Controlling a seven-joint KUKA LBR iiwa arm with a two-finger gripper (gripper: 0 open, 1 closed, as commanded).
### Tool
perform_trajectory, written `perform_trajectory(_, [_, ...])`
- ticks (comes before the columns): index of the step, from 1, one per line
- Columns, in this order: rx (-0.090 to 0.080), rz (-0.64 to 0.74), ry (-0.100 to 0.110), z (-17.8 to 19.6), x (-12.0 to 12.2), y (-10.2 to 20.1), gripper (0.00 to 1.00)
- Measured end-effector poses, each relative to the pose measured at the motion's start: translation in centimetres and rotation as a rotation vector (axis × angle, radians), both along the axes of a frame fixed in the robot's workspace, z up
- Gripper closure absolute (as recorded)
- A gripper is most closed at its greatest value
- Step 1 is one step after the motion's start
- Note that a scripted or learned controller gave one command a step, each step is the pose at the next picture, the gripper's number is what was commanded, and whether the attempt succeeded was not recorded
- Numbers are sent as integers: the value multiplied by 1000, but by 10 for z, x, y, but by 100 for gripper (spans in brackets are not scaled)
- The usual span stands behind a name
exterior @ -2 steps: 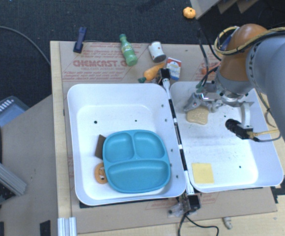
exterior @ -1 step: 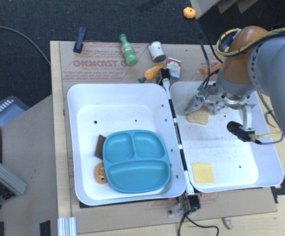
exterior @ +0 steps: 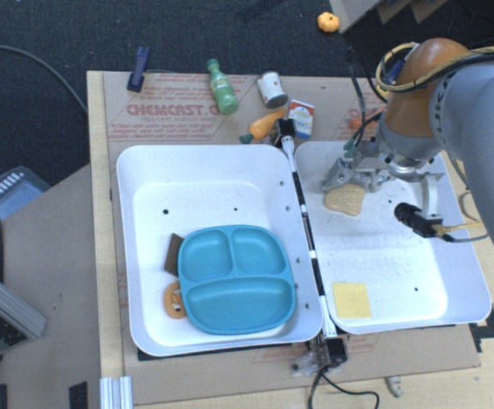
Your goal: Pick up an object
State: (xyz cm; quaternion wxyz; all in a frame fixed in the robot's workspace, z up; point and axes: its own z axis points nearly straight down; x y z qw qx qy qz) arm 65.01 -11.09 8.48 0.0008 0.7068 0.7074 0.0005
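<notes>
My gripper [exterior: 354, 177] hangs over the far left part of the right bin [exterior: 417, 313], open, with its fingers spread. A tan, bread-like piece [exterior: 346, 200] lies on the bin floor right under and just in front of the fingertips; nothing sits between the fingers. A flat yellow square [exterior: 351, 299] lies near the front left corner of the same bin. In the left bin [exterior: 145, 194] rests a blue divided plate [exterior: 234, 278], with a brown slab [exterior: 175, 252] and a small orange piece [exterior: 175, 302] poking out from under its left edge.
Behind the bins, on the cardboard, lie a green bottle [exterior: 222, 88], a small can [exterior: 271, 89], a carrot [exterior: 264, 127], a white and red carton [exterior: 301, 118] and a blue marker-like thing [exterior: 138, 68]. The ridge between the bins [exterior: 305, 228] runs close to the gripper's left.
</notes>
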Motion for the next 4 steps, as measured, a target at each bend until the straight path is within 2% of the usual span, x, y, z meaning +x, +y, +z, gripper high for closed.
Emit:
perform_trajectory(2, [1, 0, 4, 0, -4, 13, 0])
perform_trajectory(4, [1, -1, 4, 0, -15, 6, 0])
